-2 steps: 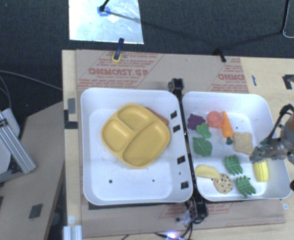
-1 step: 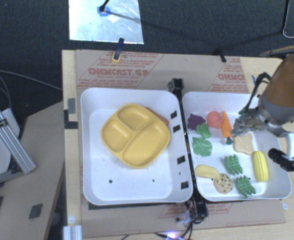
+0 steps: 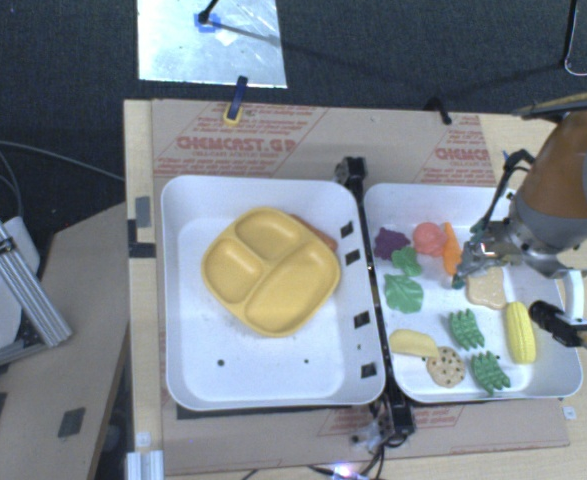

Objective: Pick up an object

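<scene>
while the left bin has just a yellow divided plate sitting in its middle, with a bit of something reddish peeking out at the plate's upper right edge, the right bin is packed with toy food: a purple bunch of grapes, a pink round fruit, an orange carrot, two green leafy bits, a tan bread-looking slice, a corn cob, a yellow banana, a cookie and two dark green ridged pieces. the gripper is down in the right bin, just beside the carrot and right above the bread slice, with the grey and orange arm coming in from the right. honestly can't tell what state its business end is in, too small and cluttered there. both bins sit side by side on a brown cardboard sheet with red print, on a bench. past that is dark carpet with a shiny square sheet, and some aluminium framing on the left.
</scene>
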`<state>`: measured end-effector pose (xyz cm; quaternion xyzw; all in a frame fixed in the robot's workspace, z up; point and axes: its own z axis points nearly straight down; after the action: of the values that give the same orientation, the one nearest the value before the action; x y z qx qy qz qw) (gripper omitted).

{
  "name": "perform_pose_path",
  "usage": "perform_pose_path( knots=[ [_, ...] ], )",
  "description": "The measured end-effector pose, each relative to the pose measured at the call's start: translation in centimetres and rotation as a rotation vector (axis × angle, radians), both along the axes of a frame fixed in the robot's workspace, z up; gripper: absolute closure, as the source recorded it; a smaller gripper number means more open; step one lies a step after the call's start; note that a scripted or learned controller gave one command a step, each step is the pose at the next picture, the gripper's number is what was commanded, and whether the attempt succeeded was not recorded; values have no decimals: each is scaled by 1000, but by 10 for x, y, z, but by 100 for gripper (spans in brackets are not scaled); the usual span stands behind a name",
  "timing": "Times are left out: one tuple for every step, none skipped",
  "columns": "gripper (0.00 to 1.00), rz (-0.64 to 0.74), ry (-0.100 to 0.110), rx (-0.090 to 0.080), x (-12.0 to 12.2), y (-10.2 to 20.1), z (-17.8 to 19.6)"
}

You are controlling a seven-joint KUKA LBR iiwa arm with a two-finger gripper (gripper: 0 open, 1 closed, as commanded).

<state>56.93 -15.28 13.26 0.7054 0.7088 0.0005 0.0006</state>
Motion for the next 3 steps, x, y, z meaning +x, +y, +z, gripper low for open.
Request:
perform_pose_path(
  knots=[
    [100,-3,2,0,-14,8,-17],
    [100,1,3,2,-23,46,-27],
    [100,0,-2,-1,-37,70,-48]
  ],
)
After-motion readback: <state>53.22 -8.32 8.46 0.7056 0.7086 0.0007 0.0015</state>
